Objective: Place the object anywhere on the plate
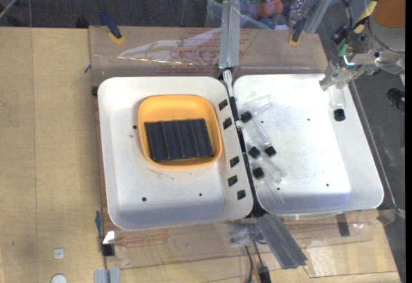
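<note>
While my gripper (339, 73) hangs over the far right corner of the right bin (302, 179), I cannot tell how it is set, and I see nothing in it. The black ridged block (179, 140) already lies flat on the yellow plate (147, 111) in the left bin (122, 191). I judge the placing done; my next move only calls for keeping clear.

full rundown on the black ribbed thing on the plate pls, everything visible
The black ribbed rectangular block looks like dark rubber or plastic, its top split by lengthwise grooves into about five parallel bars. It lies flat, slightly skewed, in the middle of the shallow orange-yellow rounded-square plate, covering most of its floor. The plate sits in the left white bin. Only the plate touches the block.
</note>
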Controlling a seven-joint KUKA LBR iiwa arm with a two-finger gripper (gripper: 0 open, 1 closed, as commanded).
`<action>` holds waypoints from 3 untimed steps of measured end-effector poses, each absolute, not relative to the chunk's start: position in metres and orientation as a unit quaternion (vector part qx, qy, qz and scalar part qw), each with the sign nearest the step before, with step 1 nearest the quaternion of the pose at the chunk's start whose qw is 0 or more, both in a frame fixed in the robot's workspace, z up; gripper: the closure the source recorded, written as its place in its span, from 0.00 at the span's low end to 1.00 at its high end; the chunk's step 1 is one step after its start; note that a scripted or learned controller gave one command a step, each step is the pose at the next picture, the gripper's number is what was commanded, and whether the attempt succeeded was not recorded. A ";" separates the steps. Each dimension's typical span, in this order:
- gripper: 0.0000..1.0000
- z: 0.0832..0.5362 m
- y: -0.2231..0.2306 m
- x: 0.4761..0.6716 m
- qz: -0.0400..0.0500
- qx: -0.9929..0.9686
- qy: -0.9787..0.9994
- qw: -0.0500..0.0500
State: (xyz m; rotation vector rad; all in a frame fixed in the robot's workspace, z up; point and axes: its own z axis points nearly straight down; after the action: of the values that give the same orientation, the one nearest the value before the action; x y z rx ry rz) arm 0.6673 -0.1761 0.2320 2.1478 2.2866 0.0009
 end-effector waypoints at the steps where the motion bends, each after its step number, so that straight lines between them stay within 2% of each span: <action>1: 1.00 0.261 -0.185 0.668 0.001 0.573 0.820 0.003; 3: 1.00 0.309 -0.223 0.668 0.000 0.325 0.946 0.005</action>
State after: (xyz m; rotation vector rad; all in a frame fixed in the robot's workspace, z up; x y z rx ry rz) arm 0.6679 -0.2234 0.3085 1.0170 2.9628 0.0010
